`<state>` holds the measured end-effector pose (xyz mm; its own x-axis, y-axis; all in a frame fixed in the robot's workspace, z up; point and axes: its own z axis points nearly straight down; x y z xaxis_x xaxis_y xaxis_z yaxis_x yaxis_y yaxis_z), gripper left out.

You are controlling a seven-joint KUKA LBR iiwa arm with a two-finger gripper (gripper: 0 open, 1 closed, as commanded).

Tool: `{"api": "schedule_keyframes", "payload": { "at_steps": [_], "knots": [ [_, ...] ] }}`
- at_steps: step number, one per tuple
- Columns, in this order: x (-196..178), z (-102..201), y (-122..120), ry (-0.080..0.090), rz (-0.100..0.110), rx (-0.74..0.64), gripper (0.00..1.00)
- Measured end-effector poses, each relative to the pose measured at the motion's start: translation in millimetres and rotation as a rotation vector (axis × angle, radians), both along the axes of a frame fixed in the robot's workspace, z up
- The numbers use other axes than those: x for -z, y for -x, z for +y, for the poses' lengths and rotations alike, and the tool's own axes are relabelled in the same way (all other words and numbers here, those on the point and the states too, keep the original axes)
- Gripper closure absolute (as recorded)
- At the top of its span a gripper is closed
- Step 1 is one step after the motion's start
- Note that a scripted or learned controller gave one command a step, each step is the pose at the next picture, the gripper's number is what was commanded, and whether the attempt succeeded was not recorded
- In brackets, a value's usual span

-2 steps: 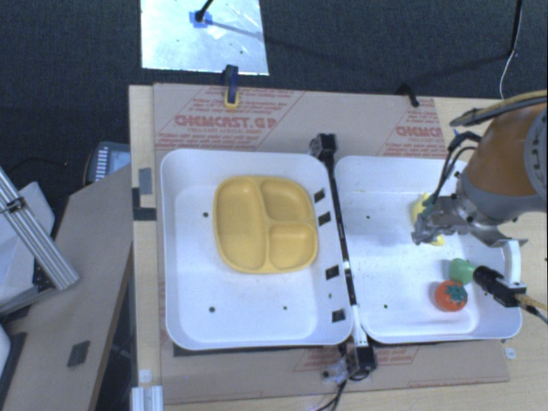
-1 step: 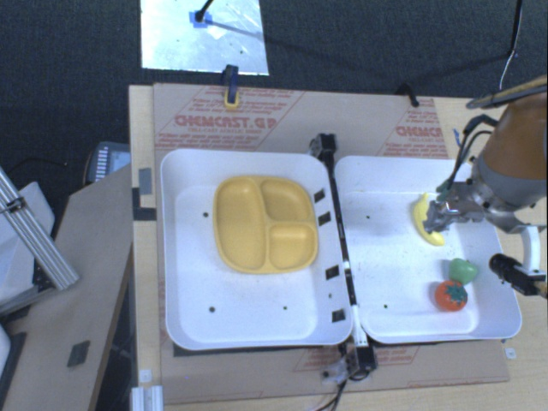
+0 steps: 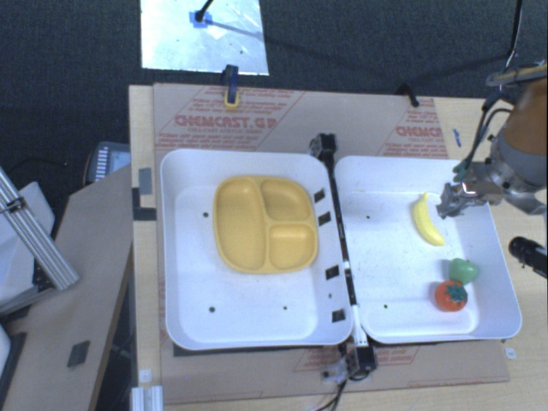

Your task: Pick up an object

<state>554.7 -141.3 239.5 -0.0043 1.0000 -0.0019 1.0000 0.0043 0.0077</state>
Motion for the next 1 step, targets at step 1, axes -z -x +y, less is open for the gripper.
{"api": "schedule_keyframes", "payload": {
  "at_steps": [1],
  "knots": [
    [-0.1,42.6,9.6,-0.003,0.006,-0.004,1.0]
  ]
}}
